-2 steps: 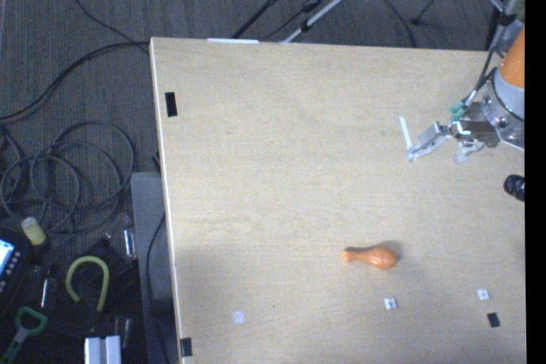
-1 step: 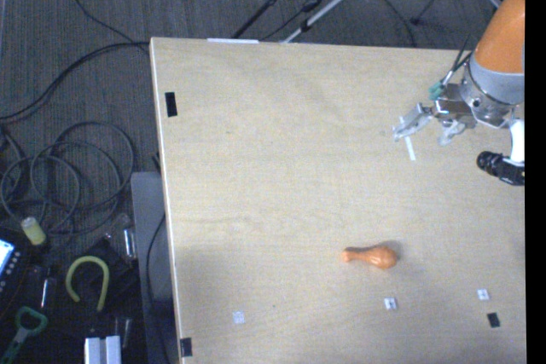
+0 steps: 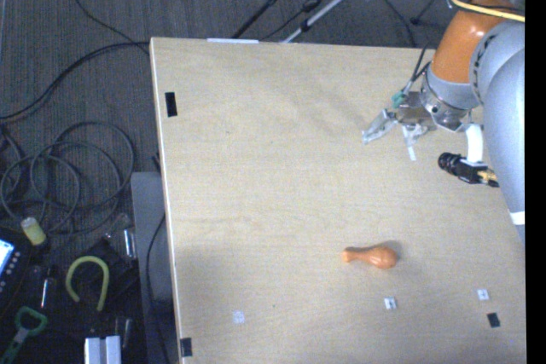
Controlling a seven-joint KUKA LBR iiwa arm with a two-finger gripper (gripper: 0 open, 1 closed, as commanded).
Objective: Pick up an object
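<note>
overhead, pincer (image 3: 392,132) splayed wide, nothing between its fingers, well apart from orange object (image 3: 372,256)

The gripper (image 3: 394,130) hangs at upper right, fingers spread (nothing between them), well apart from the orange object (image 3: 373,256) on the board (image 3: 256,183) at lower centre.

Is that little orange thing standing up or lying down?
Lying down. The orange object rests flat on the wooden board, its narrow end pointing left, bulb end right.
</note>
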